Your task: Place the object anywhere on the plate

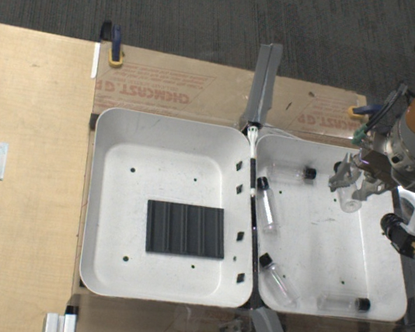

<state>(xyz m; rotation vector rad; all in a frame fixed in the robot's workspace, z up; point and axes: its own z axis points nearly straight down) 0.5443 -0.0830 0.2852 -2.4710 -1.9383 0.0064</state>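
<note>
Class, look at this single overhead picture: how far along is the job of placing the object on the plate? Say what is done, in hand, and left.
Done: nothing visible; the dark ribbed plate in the left bin carries nothing. In hand: the gripper hovers over the right bin, with something clear at its tip, but a hold cannot be confirmed. Left: carry an object across and set it on the plate. Clear, black-capped items lie in the right bin.

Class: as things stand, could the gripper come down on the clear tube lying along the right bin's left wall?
Probably yes. The gripper sits over the right bin, and nothing covers the tube, though the wall beside it leaves little finger room.
</note>
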